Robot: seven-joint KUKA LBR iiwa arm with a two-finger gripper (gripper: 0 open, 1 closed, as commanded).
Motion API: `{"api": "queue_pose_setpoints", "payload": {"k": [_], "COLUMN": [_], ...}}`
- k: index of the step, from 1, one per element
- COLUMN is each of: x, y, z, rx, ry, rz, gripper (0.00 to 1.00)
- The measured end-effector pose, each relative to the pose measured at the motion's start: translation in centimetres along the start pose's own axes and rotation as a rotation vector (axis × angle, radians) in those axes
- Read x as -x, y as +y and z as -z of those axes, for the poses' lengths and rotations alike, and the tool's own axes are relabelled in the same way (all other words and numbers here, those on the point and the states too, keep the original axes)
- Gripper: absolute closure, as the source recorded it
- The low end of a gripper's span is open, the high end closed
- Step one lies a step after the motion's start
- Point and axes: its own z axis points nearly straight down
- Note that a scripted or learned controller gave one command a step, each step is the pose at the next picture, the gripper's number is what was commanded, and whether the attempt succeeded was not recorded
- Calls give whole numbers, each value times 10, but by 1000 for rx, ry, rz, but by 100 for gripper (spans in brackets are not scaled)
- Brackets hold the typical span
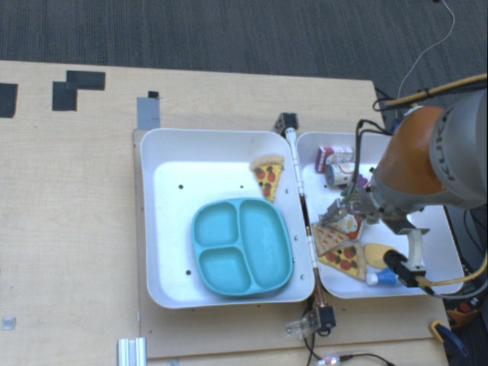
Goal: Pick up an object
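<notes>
The bench top (69,227) is pale, smooth wood-grain board. Two shallow white bins sit on it side by side, glossy plastic with rounded corners, their inner rims touching.

Left bin (164,174): a teal plate (242,245), smooth, rounded-rectangular and moulded into three compartments, lies toward the bin's near right corner. A small pizza-slice toy (268,175), wedge-shaped with a tan crust and red dots, rests by the far right wall, just beyond the plate and apart from it.

Right bin (450,235): a larger pizza-slice toy (340,255), flat and triangular with red discs on a yellow face, lies near the bin's left wall. Just to its right sits a rounded yellow item (375,254), and near the front rim a slim blue piece (386,278). At the far end a small can-shaped object (336,174) lies on its side next to a crumpled purple-and-white wrapper (328,155).

The grey arm, with its orange band (408,152), reaches over the right bin. The gripper (343,208) is low among the clutter, just above the larger slice's far edge; whether its tips are spread or pressed together I cannot tell, as the wrist covers them. Nothing is seen pinched between them.
</notes>
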Motion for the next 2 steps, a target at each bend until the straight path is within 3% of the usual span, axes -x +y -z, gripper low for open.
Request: {"api": "queue_pose_setpoints", "payload": {"k": [1, 2], "x": [0, -63], "y": [5, -50], "z": [15, 95], "rx": [14, -19], "ry": [-2, 6], "rz": [3, 2], "gripper": [100, 100]}}
